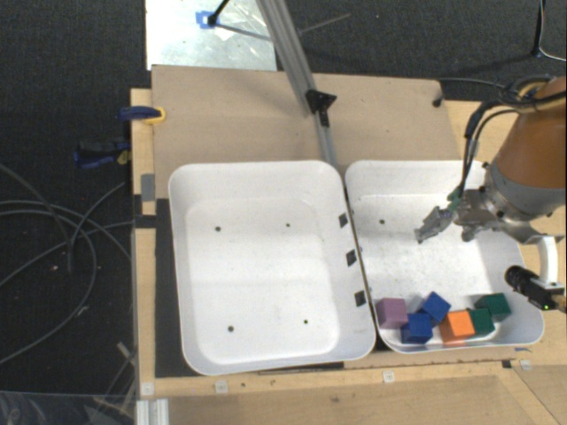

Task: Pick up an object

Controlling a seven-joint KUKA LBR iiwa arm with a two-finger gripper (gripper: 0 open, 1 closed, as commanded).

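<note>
Where the dark floor gives way to the work area, a tan tabletop (266,113) is seen carrying two shallow white bins side by side. The left bin (190,237) is the larger in the view, with a few small dark dots marked on its floor. The right bin (399,193) touches it along a shared edge, where three small dark tabs are set in a row. A grey metal pole (292,51) slants down from the top of the view and ends at the far edge between the bins, with a black clamp partway along it.

From the right, the arm (532,162) is brought in over the right bin, its orange band showing above the grey wrist. The tool (428,229) is held over the middle of the right bin, pointing left; its fingers are seen as a dark, narrow cluster, and whether they are parted or closed cannot be told. Nothing is seen between them.

The blocks are gathered at the near edge of the right bin, well apart from the tool and nearer the camera than it. From left to right, a purple block (392,312), two blue blocks (425,319), an orange block (458,325) and two green blocks (489,312) are found touching or just beside one another in a tight row.

On the tabletop's far left edge, a blue and yellow clamp (142,114) is fixed.
</note>
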